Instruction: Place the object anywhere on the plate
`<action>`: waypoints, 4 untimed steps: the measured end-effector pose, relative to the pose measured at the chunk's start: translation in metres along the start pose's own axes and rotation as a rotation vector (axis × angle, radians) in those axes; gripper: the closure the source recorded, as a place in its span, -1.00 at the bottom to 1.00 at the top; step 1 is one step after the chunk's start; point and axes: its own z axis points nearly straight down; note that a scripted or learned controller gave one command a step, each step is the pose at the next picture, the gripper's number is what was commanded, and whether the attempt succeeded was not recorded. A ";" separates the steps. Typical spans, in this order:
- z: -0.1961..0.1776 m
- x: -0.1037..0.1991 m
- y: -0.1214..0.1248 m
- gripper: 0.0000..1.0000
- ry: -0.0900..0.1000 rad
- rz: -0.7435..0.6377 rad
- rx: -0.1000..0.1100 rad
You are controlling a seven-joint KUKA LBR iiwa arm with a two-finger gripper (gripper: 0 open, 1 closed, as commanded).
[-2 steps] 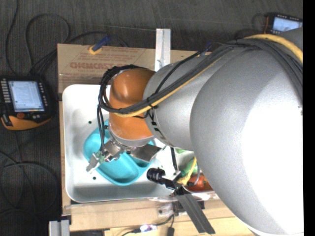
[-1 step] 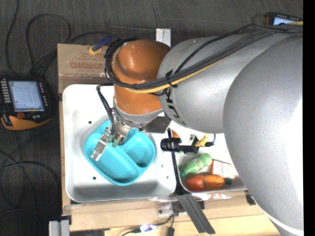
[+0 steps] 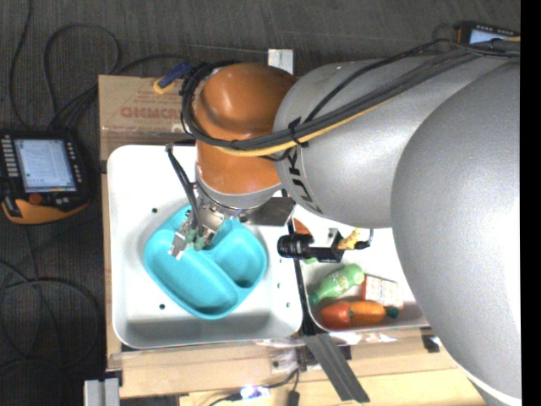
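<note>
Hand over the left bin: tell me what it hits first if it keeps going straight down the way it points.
Most likely the blue plate. The hand points down at the plate's upper left compartment, in the left bin. Something small and green sits at its tips; height above the plate is unclear from this slant.

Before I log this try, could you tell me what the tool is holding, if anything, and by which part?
It cannot be told. The tool sits over the blue plate, with something green at its tip, too small to identify.
</note>
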 end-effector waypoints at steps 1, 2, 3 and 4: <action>0.092 -0.020 -0.037 1.00 0.005 0.056 -0.001; 0.061 0.031 -0.008 1.00 0.005 0.100 -0.002; 0.061 0.031 -0.008 -1.00 0.005 0.100 -0.002; 0.061 0.031 -0.008 -1.00 0.005 0.100 -0.002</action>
